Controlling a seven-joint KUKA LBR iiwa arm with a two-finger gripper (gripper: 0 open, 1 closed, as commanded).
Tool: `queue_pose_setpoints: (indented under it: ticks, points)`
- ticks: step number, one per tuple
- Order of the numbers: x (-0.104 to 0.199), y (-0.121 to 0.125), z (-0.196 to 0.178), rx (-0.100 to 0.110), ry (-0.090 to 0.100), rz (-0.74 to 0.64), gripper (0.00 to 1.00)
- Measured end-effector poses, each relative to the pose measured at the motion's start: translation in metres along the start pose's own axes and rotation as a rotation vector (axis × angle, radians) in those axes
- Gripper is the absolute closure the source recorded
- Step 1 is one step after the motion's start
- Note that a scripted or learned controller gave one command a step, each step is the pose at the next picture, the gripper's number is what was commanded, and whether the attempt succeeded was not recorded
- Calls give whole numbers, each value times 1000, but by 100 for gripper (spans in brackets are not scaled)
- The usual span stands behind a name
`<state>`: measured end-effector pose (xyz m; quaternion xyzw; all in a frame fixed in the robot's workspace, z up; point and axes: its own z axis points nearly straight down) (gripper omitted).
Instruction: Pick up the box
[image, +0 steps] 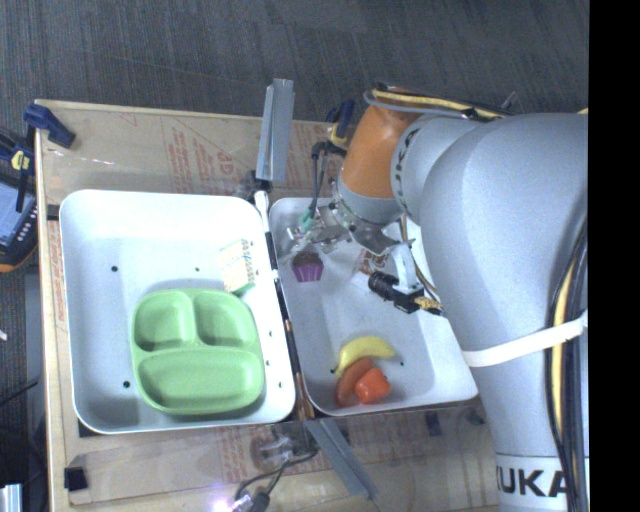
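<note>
The tool (312, 232) is seen at the far left corner of the right bin (440, 385), just above a purple object (307, 267); whether it is released or clenched cannot be told. The box (236, 264) lies in the left bin (90, 250), against the dividing wall, touching the green tray (197, 352). A banana (365, 350) and orange-red pieces (362, 384) are found at the right bin's near end.
</note>
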<state>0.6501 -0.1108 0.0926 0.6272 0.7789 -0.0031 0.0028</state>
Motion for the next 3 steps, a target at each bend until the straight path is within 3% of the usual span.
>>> queue_pose_setpoints:
  ticks: [1,2,3]
  points:
    - [9,-41,-3,-4,-4,-58,0]
    - [13,-40,-12,-3,3,-64,100]
    - [64,-1,-138,0,9,85,100]
